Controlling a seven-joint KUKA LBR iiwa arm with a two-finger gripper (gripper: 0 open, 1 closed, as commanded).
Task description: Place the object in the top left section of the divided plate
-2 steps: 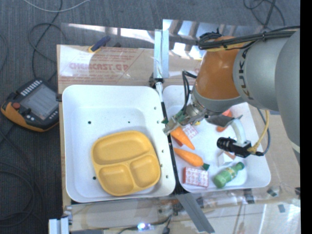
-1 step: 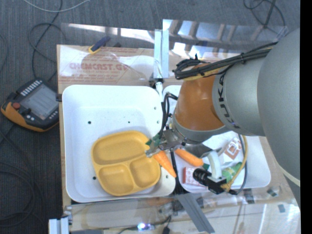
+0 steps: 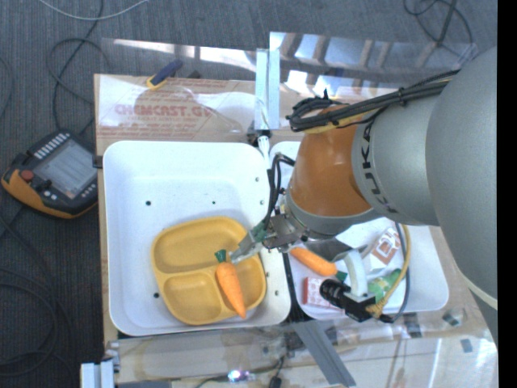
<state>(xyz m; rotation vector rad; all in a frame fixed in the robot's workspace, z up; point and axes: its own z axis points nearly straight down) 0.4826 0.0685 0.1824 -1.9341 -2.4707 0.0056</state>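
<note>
Carrot (image 3: 230, 288) lies in the yellow divided plate's (image 3: 182, 253) right section, leafy end up. Gripper (image 3: 242, 253) sits at that green top; can't tell if the grip has closed. Probably light, stiff, smooth plastic; take it mid-body.

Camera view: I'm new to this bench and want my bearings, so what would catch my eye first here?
The big grey arm with its orange band comes first, reaching in from the right over the right bin. Next is the yellow divided plate in the left bin, with a toy carrot lying in its lower right section. The hand sits at the carrot's green top, and a second carrot lies in the right bin.
</note>
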